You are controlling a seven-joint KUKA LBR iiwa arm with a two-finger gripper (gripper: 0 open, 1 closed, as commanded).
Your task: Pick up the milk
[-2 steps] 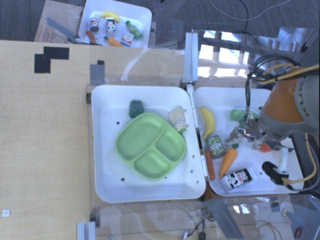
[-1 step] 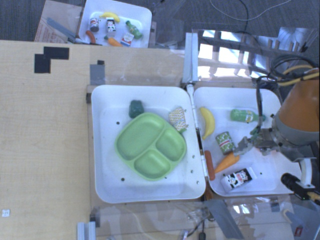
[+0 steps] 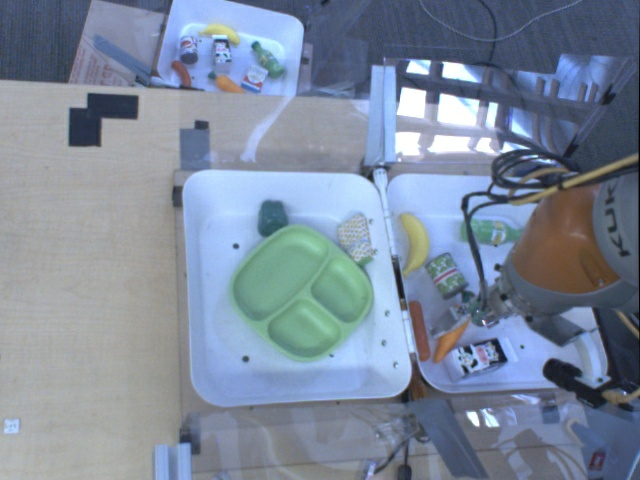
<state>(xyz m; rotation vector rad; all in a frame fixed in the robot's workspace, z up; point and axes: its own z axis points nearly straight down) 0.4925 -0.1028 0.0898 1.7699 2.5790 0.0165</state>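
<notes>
Two shallow white bins sit side by side on the bench. The left bin holds a green divided plate near its middle, a dark green item toward the far edge and a patterned cloth-like piece by the right wall. In the right bin, a banana lies near the left wall, a green bottle toward the far side, a can near the middle, a sausage along the left wall and a carrot beside it. The milk lies near the front edge. The arm hangs over this bin, its gripper low above the carrot and milk.
</notes>
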